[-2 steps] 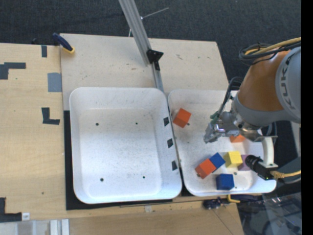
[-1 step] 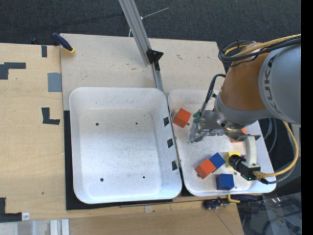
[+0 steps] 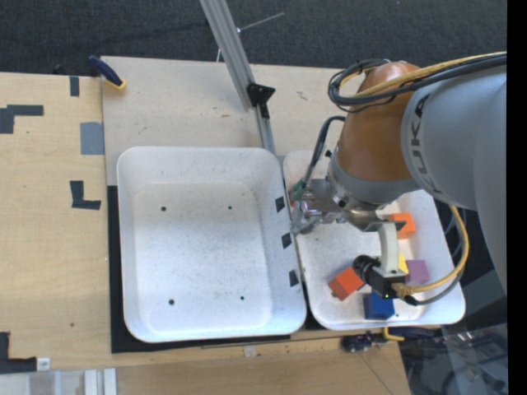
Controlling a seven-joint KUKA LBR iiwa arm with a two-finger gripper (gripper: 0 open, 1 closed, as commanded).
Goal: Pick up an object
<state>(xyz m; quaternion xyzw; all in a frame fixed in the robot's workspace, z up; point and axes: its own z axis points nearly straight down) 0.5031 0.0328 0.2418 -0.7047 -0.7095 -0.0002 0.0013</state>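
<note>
Orange block (image 3: 346,282) sitting in right bin (image 3: 323,257) near the tool (image 3: 311,208), tool hovering over that bin's left side, grip impossible to tell, left bin (image 3: 206,245) lying alongside, pale wooden surface (image 3: 49,245) carrying both, dark carpet (image 3: 123,15) stretching behind.

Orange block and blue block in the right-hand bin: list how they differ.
Colour: the small orange block is orange-red, the small blue block deep blue. Place: the orange block lies further left; the blue block lies closer to the near rim of the right-hand white bin. Pose: the orange block looks turned at a slant, the blue block squarer. Both are small blocks lying in that bin.
</note>
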